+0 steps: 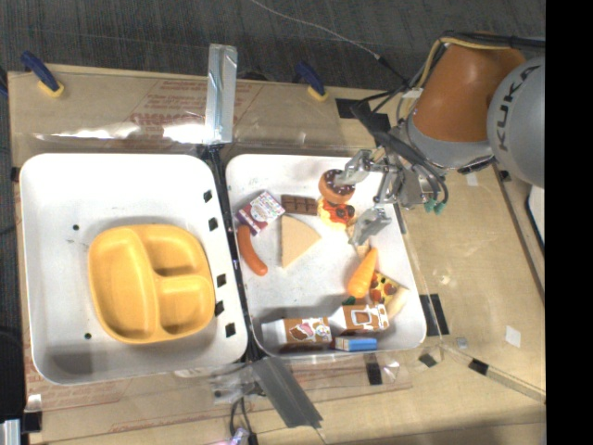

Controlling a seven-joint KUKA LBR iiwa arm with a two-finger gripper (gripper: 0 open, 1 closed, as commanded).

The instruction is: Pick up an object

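The gripper (pixel 363 198) is positioned at the right bin's (pixel 278 170) upper right, fingers spread, nothing held between them. A donut (pixel 334 188) lies just left; a carrot (pixel 362 273) lies below it.

I counted two white bins (pixel 37 248) on the bench. The left one held one yellow divided tray (pixel 150 281). The right one held one sausage (pixel 251 251), one cheese wedge (pixel 298 240), one carrot (pixel 362 273) and one pizza slice (pixel 387 291).

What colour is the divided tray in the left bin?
Yellow: the divided tray, clearest in the camera view.
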